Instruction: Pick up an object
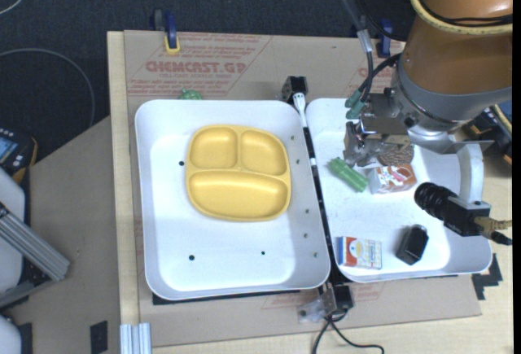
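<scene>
While the gripper is lowered into the right bin, just above the green object and beside a red-and-white packet, the state of the fingers cannot be told. A clean grasp is judged to need the fingers centred across the green object, clear of the packet.

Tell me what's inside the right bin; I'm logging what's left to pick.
The right bin shows a green piece, a red-and-white packet, a small card and a black block. The arm covers its far end.
</scene>
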You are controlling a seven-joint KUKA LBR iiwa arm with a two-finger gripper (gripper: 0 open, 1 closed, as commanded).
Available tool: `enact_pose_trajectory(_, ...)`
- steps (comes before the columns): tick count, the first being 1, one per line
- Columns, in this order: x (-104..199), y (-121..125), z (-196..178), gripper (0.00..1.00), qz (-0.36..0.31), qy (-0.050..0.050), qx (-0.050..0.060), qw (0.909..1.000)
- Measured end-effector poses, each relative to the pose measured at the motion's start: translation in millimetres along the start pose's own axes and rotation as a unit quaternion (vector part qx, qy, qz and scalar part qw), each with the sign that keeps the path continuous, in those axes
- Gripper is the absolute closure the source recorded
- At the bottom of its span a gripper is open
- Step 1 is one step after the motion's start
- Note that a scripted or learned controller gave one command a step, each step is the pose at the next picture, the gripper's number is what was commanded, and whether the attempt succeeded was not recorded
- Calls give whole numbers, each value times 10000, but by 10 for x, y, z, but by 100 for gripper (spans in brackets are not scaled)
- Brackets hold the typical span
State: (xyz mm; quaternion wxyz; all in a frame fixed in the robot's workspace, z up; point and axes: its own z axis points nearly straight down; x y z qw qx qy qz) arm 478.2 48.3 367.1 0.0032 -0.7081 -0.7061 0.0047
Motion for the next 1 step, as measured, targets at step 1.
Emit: enact_pose_trajectory(1, 373, 9, -787, 100, -34, 22, -103, 9999)
